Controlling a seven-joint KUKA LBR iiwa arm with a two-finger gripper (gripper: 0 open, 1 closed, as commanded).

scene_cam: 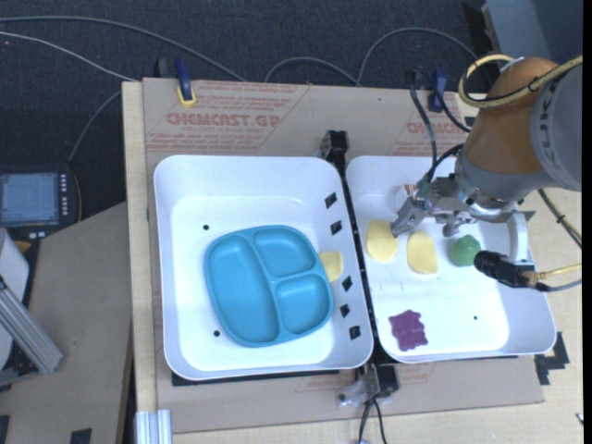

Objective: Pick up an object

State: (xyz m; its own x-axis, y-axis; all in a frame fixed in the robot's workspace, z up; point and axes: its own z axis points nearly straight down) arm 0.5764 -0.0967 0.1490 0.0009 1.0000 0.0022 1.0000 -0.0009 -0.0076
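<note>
1. Purple object (pixel 408 329), nearest, in the right bin (pixel 518 331).
2. Gripper (pixel 427 213), jaw state indeterminable, above yellow pieces (pixel 422 252); green object (pixel 463 249) beside.
3. Cardboard (pixel 222 118), farthest, reads "CHEMCAST".

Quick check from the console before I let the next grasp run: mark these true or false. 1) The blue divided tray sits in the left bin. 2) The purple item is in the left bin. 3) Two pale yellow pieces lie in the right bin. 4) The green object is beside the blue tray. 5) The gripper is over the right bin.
1) True: the blue divided tray lies in the left bin.
2) False: the purple item lies in the right bin, near its front.
3) True: two pale yellow pieces lie there side by side.
4) False: the green object is in the right bin, beside the yellow pieces.
5) True: the gripper is above the right bin, near the yellow pieces.
</note>
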